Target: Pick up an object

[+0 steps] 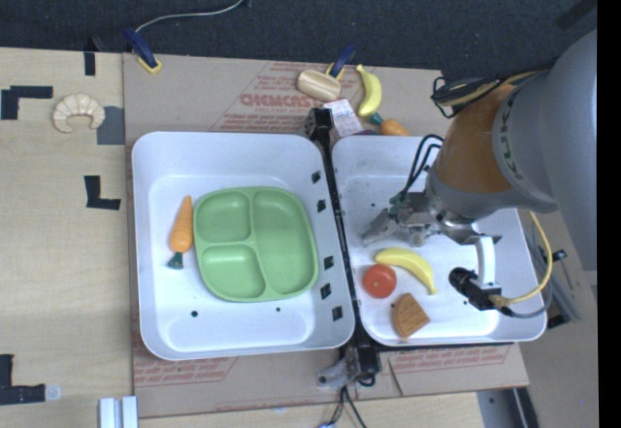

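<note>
Pick not done yet, nothing lifted.
Gripper (388,220) down in right bin (505,324), looks spread and empty, though blurry; banana (408,264) just below it, tomato (379,280) beside.

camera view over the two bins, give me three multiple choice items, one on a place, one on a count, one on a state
1. Where is the carrot?
A. in the left bin, beside the green plate
B. in the right bin
C. on the cardboard above the bins

2. How many bananas show?
A. one
B. two
C. three

3. What state is the green plate in?
A. stacked with food
B. flipped over
C. upright with bare compartments

Key: 1 A, the carrot lies along the plate's left edge in the left bin. 2 B, one banana lies in the right bin below the end effector, another banana above the bins. 3 C, its three compartments face up.
</note>
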